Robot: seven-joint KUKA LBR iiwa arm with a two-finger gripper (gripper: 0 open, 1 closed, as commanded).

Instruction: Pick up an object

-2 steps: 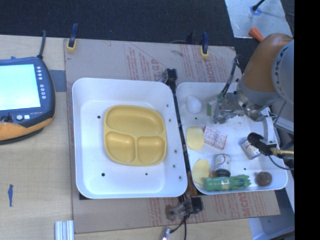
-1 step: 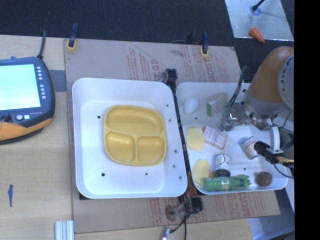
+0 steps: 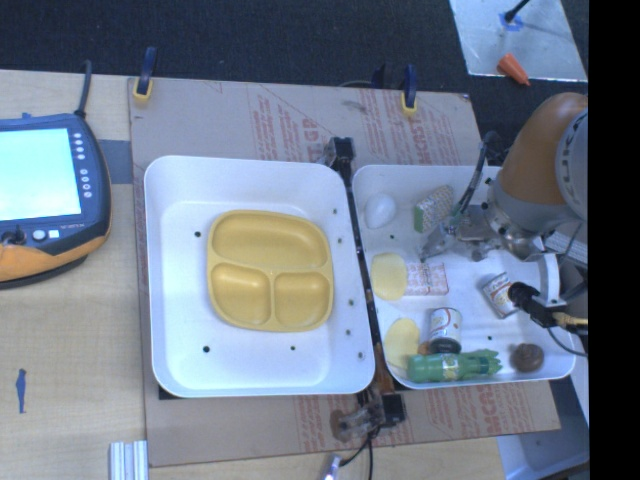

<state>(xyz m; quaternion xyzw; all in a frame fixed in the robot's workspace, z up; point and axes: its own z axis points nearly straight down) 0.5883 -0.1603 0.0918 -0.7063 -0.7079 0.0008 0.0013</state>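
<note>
The grey KUKA arm with the orange band is reaching in from the right and hanging over the right shallow white bin. The two-finger gripper is sitting low near the bin's upper middle, just beside a small crumpled green-and-white packet and above a flat pale printed card. Jaw state: cannot tell, too small and dark against the clutter; nothing is visibly sitting between them.

No object is being singled out by the task, so the nearest candidate is looking like the packet. Other items in this bin: a white rounded lump, 2 pale yellow discs, a small tin can, a green plastic bottle, a brown ball, a small silver wrapped piece. The left white bin is holding a yellow 3-compartment plastic tray.

Risks, as judgement: items are crowding each other, so the jaws could be closing on 2 things or nudging the packet away; the flat card is offering little to grip; the can could be rolling.

Orientation: the packet's long axis is hard to read, roughly tilted diagonally. The green bottle is lying on its side, long axis left-right along the bin's front wall, cap end unclear.
</note>
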